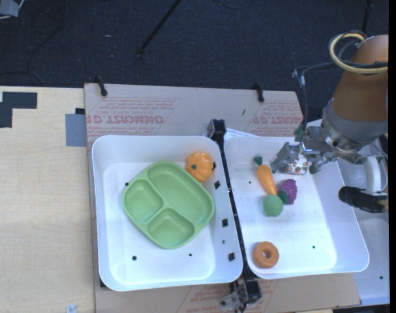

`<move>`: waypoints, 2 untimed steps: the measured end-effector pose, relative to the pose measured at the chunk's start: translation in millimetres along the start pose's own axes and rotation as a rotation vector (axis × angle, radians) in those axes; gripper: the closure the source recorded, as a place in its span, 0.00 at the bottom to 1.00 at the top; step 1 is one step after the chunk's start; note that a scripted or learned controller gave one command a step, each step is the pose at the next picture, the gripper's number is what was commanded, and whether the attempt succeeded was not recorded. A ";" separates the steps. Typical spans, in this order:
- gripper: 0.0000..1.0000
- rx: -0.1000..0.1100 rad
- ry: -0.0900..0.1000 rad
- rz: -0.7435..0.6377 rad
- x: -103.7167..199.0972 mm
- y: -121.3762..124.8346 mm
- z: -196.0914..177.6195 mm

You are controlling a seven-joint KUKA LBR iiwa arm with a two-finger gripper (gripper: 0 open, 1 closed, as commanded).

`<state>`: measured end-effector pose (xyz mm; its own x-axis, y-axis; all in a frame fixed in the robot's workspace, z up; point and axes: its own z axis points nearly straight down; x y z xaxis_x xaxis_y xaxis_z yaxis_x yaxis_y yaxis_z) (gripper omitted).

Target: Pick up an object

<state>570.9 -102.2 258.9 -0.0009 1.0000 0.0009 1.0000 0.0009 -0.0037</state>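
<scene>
Overhead, the KUKA arm, grey with its orange upper section, reaches in from the right and hangs over the far part of the right-hand white bin. Its gripper sits low above the bin floor near the back wall, just right of the toy carrot, and whether its fingers are spread or closed cannot be told from this angle. Nothing can be seen held between them.

Four toys lie in that right bin. The orange carrot with its green top lies lengthwise, its leafy end toward the back. Just beside its lower tip rests a green ball, touching or nearly touching a purple grape cluster to its right. Well apart from these, near the front edge of the bin, lies an orange doughnut-shaped ring.

The left-hand white bin holds a light green divided plate, three compartments showing, set at a slant across the floor. A small orange pumpkin sits just beyond the plate's far right corner, close to the black divider that runs between the two bins.

Both bins rest on a sheet of printed cardboard atop the pale wooden bench. Dark carpet and trailing cables fill the background beyond the bench.
</scene>
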 end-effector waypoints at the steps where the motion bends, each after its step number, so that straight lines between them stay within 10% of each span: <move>1: 0.00 0.005 0.001 0.001 0.5 -10.2 49.9; 2: 0.00 0.006 0.001 0.001 6.5 -5.6 111.7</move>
<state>564.9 -95.7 147.3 0.0001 1.0000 0.0020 1.0000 0.0000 -0.0093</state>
